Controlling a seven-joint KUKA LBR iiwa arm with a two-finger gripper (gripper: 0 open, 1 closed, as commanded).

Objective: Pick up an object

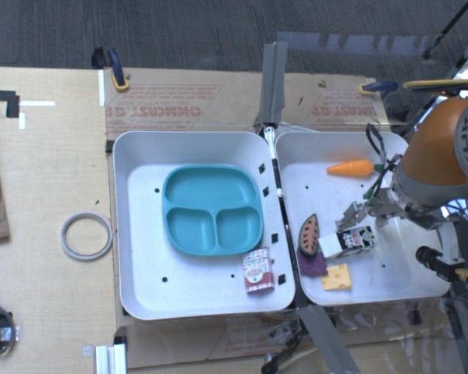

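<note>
cheese wedge (337,277) lies near claw (352,236); carton (258,270) print unreadable.

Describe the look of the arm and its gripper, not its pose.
The arm is grey with a rounded orange band above the wrist. A dark cable loops beside it. The gripper is a small metal and black assembly with a white tag of dark markings.

Teal divided plate (213,209) in white left bin (132,232); red-and-white carton (258,271); orange carrot (351,168), red-and-green watermelon slice (308,234), purple piece (313,265), yellow cheese (336,277) in white right bin (398,275)
</note>
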